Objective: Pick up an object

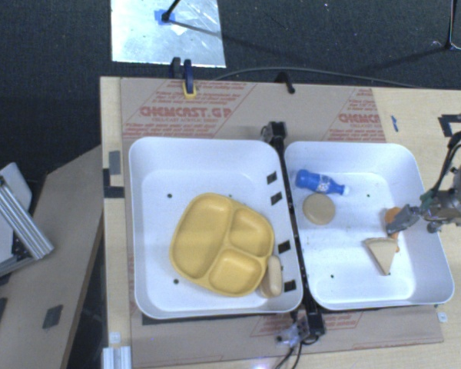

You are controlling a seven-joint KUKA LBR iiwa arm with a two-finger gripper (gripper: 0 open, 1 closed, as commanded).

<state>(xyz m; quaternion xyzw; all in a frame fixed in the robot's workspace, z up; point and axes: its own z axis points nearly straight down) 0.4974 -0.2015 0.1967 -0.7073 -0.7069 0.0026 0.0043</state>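
Left bin [150, 160]: sat in the centre-left of the frame on the bench [415, 110], touching the right bin along a dark middle seam.
Yellow tray [223, 243]: a divided plate with three compartments, lay tilted in the lower middle of the left bin.
Pale roll [273, 275]: rested against the tray's lower right edge, near the seam.
Right bin [403, 160]: stood in the centre-right of the frame.
Blue bottle [320, 181]: lay on its side in the upper left of the right bin.
Tan round piece [319, 208]: lay just below the bottle.
Pale wedge [381, 254]: lay in the lower right of that bin.
Orange piece [393, 215]: just above the wedge, partly hidden by the pincer.
Pincer [403, 220]: reached in from the right edge, low over the orange piece; I cannot tell whether it was released or clenched.
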